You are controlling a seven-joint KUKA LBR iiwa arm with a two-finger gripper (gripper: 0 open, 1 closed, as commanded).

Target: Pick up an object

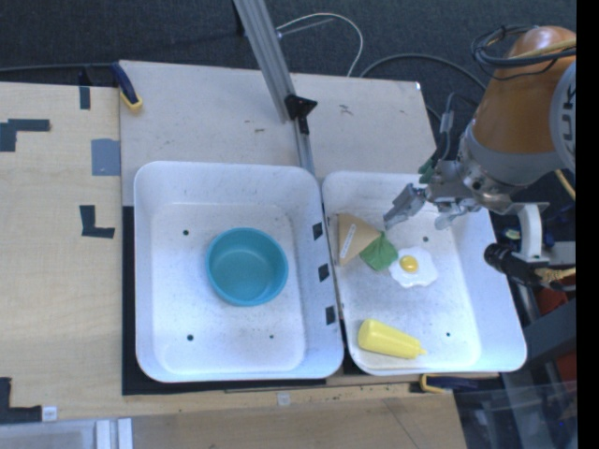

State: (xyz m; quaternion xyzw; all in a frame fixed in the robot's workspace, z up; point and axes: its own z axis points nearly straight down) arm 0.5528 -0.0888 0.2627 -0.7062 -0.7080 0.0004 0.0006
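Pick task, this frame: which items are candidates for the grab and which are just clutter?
Candidates, right bin:
- fried egg toy
- green piece
- tan wedge
- yellow corn-like toy
- gripper hovers over this bin, fingers spread, holding nothing

Lying about:
- blue bowl, left bin
- yellow-blue clamp on the bench
- metal pole

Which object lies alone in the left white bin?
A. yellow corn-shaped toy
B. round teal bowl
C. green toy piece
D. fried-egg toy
B: the round teal bowl sits by itself in the left white bin, while the other toys lie in the right white bin.
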